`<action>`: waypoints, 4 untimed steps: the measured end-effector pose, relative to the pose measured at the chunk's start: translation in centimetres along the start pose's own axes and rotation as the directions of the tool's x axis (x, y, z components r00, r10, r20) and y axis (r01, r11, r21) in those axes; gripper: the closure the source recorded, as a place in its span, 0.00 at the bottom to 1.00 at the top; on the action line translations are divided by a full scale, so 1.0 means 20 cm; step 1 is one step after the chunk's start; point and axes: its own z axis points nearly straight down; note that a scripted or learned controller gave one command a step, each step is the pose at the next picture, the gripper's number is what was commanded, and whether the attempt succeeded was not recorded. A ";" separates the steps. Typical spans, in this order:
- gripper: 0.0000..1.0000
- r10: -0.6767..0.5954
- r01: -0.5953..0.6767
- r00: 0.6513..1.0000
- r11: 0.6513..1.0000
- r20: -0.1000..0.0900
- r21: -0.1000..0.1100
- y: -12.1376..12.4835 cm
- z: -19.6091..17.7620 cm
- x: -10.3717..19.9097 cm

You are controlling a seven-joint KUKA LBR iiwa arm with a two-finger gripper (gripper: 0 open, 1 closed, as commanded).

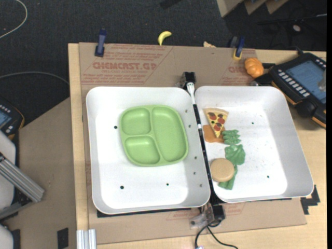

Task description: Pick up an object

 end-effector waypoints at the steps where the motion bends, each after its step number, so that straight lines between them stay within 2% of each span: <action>1: 1.00 -0.007 0.007 1.000 1.000 0.008 -0.025 0.17 -0.51 0.07; 2: 1.00 -0.003 0.003 1.000 1.000 -0.003 0.003 0.07 0.13 0.13; 3: 1.00 -0.009 0.009 1.000 0.999 0.008 -0.030 0.31 -0.57 0.24; 4: 1.00 0.000 0.000 1.000 1.000 0.002 -0.003 0.50 -0.16 -0.01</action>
